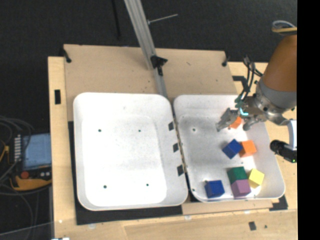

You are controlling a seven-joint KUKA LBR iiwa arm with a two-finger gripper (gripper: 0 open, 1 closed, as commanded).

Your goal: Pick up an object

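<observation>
Orange block (235, 124) sits between jaws (236, 122).

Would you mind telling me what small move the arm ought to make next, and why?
Probably lift straight up a little. The claw sits over the right bin with something orange at its fingers; a short rise would show whether it is truly gripped, clear of the blue cube nearby.
</observation>
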